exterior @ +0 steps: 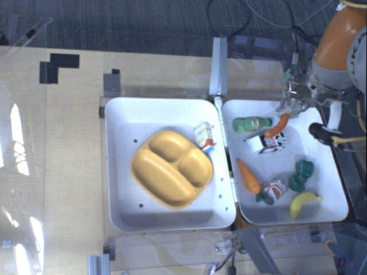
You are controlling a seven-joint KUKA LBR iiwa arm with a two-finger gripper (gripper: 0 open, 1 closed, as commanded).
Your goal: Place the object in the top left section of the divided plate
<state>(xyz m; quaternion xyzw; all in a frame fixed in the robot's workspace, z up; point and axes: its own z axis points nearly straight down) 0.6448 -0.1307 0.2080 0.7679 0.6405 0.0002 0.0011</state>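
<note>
A yellow divided plate (172,168) lies in the left bin (120,211); its top left section (166,145) holds nothing. A small white and orange packet (204,136) rests just off the plate's upper right rim. My gripper (291,103) hangs over the far edge of the right bin (338,208). Directly below it is the upper end of an orange-red sausage (277,125). I cannot tell whether the two touch.
The right bin also holds a green bottle (251,124), a black and white cow toy (269,142), a carrot (249,177), a small striped can (274,190), a dark green toy (300,175) and a banana (303,203). A metal divider (218,67) stands between the bins.
</note>
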